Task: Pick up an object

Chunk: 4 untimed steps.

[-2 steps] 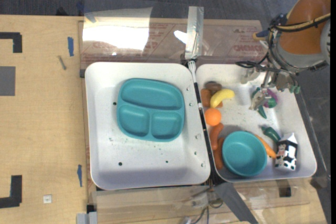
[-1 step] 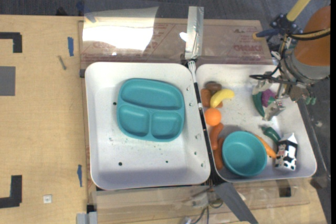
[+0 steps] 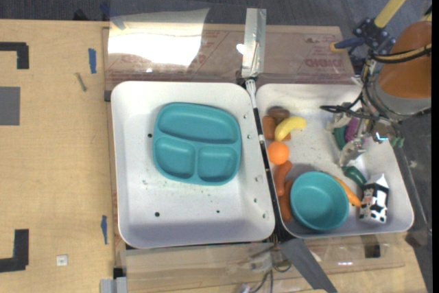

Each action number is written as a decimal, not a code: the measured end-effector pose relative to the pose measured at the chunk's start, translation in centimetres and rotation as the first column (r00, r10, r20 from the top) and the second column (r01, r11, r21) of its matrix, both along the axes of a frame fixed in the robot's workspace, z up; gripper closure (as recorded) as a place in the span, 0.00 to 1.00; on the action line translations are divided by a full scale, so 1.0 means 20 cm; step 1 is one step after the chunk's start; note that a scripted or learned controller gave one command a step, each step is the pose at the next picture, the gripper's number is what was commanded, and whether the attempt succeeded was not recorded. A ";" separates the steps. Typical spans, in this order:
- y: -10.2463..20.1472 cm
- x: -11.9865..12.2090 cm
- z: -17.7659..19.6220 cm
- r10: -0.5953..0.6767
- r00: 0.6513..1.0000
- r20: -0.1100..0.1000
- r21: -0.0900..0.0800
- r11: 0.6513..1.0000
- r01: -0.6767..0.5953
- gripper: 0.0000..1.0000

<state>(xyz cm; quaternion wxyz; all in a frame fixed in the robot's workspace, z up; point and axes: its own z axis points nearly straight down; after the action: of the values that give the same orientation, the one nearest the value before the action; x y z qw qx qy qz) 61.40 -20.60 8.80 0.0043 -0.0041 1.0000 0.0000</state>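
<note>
Several toys, right bin (image 3: 405, 216). Claw (image 3: 351, 147) low; spread or pinched, cannot tell. Banana (image 3: 291, 127) likely light, rigid, slick: pinch mid-curve.

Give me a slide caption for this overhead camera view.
Gripper hovers over the right bin near a teal bowl; teal tray sits left.

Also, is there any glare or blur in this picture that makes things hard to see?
In the camera view, strong glare whitens the clear sheet behind the left bin; the gripper over the right bin looks smeared and cluttered, its shape unclear; the teal tray and teal bowl are evenly lit and sharp.
</note>
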 end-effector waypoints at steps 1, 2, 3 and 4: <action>0.11 0.06 0.00 -0.127 0.992 0.002 0.001 0.992 0.127 0.00; -0.09 -0.20 0.00 -0.253 0.967 -0.001 0.001 0.967 0.253 0.00; 0.02 -0.32 0.01 -0.360 0.933 0.004 0.000 0.933 0.360 0.00; 0.04 -0.36 0.00 -0.718 0.696 0.000 0.003 0.696 0.718 0.00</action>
<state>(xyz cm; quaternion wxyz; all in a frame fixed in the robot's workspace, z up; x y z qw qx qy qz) 54.30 -19.75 8.89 0.0048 0.3862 0.9224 -0.0002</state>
